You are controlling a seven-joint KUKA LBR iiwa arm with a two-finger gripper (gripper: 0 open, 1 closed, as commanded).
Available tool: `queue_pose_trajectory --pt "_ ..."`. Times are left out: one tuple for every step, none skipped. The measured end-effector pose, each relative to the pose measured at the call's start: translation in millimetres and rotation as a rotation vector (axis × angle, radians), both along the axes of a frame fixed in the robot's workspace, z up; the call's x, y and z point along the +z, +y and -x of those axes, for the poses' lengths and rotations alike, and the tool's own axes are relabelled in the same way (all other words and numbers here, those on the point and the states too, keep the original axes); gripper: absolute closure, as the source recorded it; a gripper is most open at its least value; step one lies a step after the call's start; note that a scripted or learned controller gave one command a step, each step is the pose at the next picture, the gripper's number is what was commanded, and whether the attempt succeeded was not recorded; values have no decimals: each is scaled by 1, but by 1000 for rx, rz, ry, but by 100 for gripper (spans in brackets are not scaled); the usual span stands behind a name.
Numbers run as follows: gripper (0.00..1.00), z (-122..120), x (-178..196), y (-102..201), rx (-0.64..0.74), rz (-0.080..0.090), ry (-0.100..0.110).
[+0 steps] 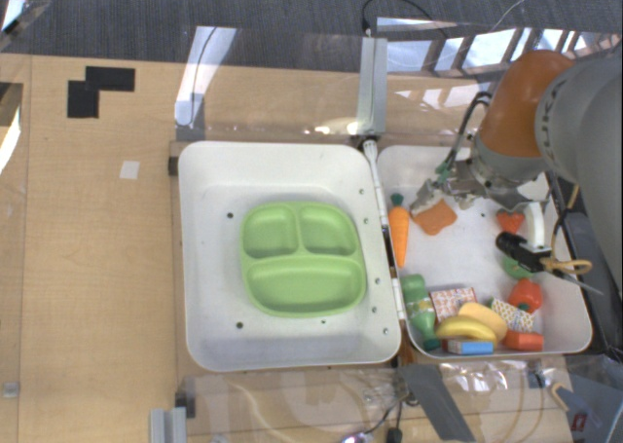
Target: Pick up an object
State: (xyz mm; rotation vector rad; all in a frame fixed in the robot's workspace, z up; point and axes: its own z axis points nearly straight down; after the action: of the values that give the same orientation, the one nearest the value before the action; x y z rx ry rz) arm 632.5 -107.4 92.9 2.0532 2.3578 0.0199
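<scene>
One gripper is hovering over an orange block at its 6 o'clock; jaws' state unclear. Block looks light, stiff; pinch its flat sides.

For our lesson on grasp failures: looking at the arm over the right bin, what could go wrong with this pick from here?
1. The tool sits by the edge of the flat orange piece; so thin a piece could slip out or be missed.
2. The carrot lies close beside it, so it could get nudged or caught.
3. The bin divider is near, and the tool might clip it.
</scene>
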Motion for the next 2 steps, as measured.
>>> queue_pose_trajectory --pt "100 -3 14 0 -1 1 -11" --pt "0 -3 14 0 -1 1 -11"
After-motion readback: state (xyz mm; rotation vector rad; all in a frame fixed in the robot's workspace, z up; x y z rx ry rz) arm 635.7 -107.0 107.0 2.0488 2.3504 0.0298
